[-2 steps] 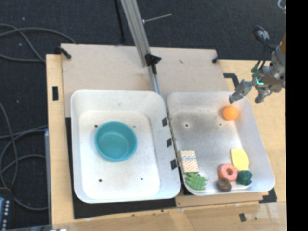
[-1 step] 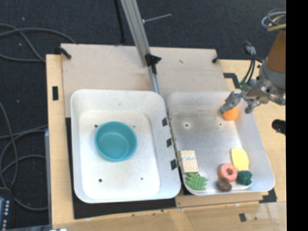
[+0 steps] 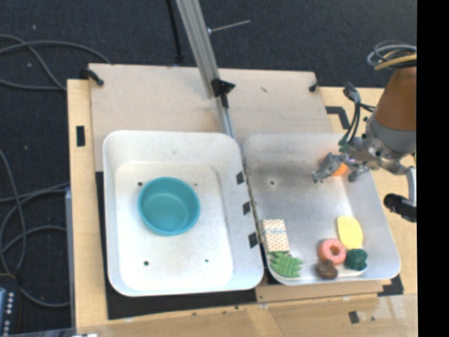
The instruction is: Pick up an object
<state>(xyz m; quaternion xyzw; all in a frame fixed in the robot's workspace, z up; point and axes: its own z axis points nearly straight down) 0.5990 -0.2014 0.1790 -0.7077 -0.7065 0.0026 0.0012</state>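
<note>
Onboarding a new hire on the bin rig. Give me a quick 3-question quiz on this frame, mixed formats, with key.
1. True or false: the blue bowl sits in the left bin.
2. Which lies nearest the pink doughnut? A) blue bowl B) yellow block C) wafer
3. Fill in: the gripper hovers over the ____ bin, near a small orange thing.

Key: 1 true; 2 B; 3 right.

- Arm (image 3: pixel 394 111): grey, with a broad orange band above the wrist.
- Pale cables (image 3: pixel 390 53) loop over its top.
- Gripper (image 3: pixel 339 168): grey metal fingers.
</note>
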